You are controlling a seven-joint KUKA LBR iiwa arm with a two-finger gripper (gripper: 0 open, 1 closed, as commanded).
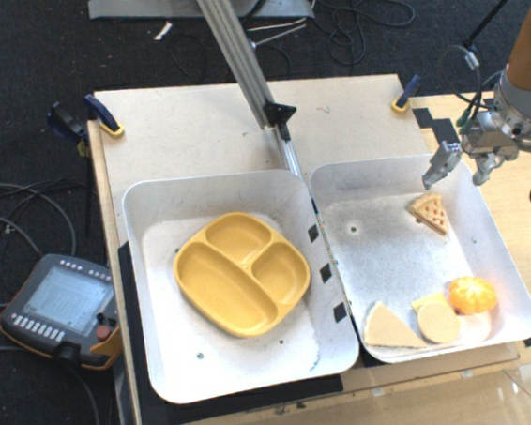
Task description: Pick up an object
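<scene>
In the right bin (382, 242) lie a small tan wedge like a pizza slice (430, 213) near the far right, an orange fruit (470, 296) at the near right corner, a pale triangular slice (389, 328) and a pale round piece (439, 321) along the near wall. My gripper (462, 169) hangs above the bin's far right rim, its two fingers spread open with nothing between them. It sits up and to the right of the pizza slice, apart from it.
The left bin (157, 256) holds a yellow divided plate (242, 272). A slanted metal pole (245, 63) rises from between the bins at the back. A teach pendant (61, 311) lies on the floor at the left. Clamps grip the board's far corners.
</scene>
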